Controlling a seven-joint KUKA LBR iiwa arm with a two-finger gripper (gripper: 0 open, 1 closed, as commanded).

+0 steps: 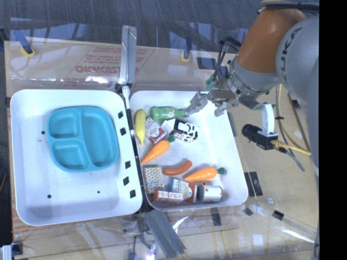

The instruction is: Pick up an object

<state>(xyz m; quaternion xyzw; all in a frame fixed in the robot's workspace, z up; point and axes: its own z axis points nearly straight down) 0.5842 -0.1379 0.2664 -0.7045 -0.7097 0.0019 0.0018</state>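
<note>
While the arm (282, 42) is reaching in over the far right corner of the right bin (234, 145), the gripper (207, 105) is hanging just above the bin floor, its two pale fingers (194, 104) spreading apart with nothing sitting between them. One finger is pointing toward a green bottle (165, 113), which is lying just beside that fingertip; whether the two are touching cannot be told. Just below the gripper a small black-and-white toy (186, 130) is resting. Farther from it, past the bottle, a banana (140, 125) is lying along the bin's dividing wall, with a small red-and-white packet (154, 130) beside it. A carrot (156, 151) is lying slantwise below those. Well away from the gripper, near the bin's front edge, a sausage (177, 168), a second carrot (203, 174) and a red bottle (187, 193) are clustering together. Farthest off, the left bin (32, 199) is holding a blue divided plate (83, 137).
</note>
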